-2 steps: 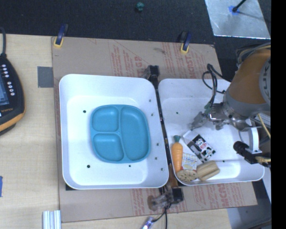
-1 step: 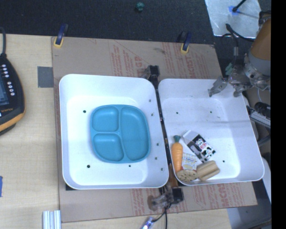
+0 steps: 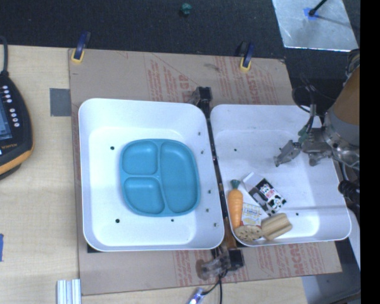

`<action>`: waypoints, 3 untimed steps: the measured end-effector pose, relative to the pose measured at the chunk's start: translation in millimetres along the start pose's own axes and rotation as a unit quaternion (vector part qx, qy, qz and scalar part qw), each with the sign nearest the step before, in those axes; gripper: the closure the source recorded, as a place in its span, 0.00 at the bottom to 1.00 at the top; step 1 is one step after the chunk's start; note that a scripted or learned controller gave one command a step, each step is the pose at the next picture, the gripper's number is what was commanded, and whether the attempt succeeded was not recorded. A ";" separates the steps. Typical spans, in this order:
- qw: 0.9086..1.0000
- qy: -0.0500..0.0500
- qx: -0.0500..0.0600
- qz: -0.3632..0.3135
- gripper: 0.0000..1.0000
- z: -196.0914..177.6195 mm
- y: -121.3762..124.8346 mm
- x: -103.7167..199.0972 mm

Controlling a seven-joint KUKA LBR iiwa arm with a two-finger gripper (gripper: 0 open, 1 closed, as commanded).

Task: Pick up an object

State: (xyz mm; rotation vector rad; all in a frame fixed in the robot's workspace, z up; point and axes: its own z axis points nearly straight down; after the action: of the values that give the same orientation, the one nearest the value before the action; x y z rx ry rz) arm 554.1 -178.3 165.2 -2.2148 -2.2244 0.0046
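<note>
Far left of the jaws, we note a blue plate [image 3: 159,177] alone in the left bin [image 3: 95,122]. Below-left, carrot [image 3: 235,206], carton [image 3: 266,193] and block [image 3: 275,225] crowd the right bin's [image 3: 253,116] corner. The jaws [image 3: 299,152] hang spread, holding nothing, presumably approaching.

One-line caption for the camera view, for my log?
Gripper open over right bin; carrot lies near its front-left corner.

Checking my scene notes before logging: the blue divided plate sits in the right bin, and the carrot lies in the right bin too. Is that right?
Not quite. The camera view shows the blue divided plate in the left bin, not the right one. The carrot does lie in the right bin, as you noted.
</note>
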 end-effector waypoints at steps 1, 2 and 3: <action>1.000 0.000 0.000 -0.001 0.00 -27.0 54.8 106.1; 1.000 -0.001 0.001 0.000 0.00 9.6 -15.6 77.3; 1.000 0.000 -0.002 -0.001 0.00 72.3 -43.1 52.4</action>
State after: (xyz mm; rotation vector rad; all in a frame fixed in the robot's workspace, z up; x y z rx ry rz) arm 510.5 -126.1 93.0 -2.2154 -2.2283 -0.0001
